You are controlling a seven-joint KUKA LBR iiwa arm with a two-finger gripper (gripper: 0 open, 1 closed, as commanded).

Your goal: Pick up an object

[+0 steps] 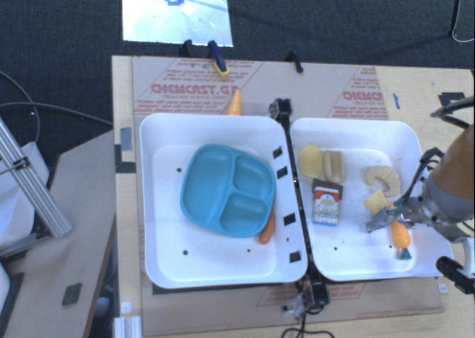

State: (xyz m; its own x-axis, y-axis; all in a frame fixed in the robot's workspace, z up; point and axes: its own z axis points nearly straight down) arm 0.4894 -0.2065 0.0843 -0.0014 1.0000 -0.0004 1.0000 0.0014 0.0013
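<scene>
Target object: a small orange carrot-like toy (401, 235) lies in the lower right of the frame, on the floor of the right bin (349, 270), near that bin's right wall.
Pincer: the pincer (387, 219) sits low over the right bin, just up and left of the orange toy; whether it touches the toy I cannot tell.
Pincer state: I cannot tell how it stands, since the metal parts blur together at this size.
Arm: the grey arm (453, 184) enters at the right edge of the frame, bent down into the bin.
Near neighbours: a yellow block (376, 201) lies just above the pincer, and a pale ring-shaped pastry toy (383, 177) sits above that.
Other items in right bin: a yellow lemon-like toy (310, 160), a tan bread-like piece (333, 166) beside it, and a small red and white box (326, 203) below them, all toward the bin's left side.
Left bin: the left bin (171, 255) holds a blue divided plate (227, 189), with a second orange carrot toy (266, 229) at its lower right edge.
Surface: the surface (185, 84) carries both bins side by side.
Step in hand: judged as the approach or closing stage of a grasp; nothing is seen lifted.
Next move: it likely calls for centring on the orange toy, clear of the yellow block, closing firmly, then rising straight up.
</scene>
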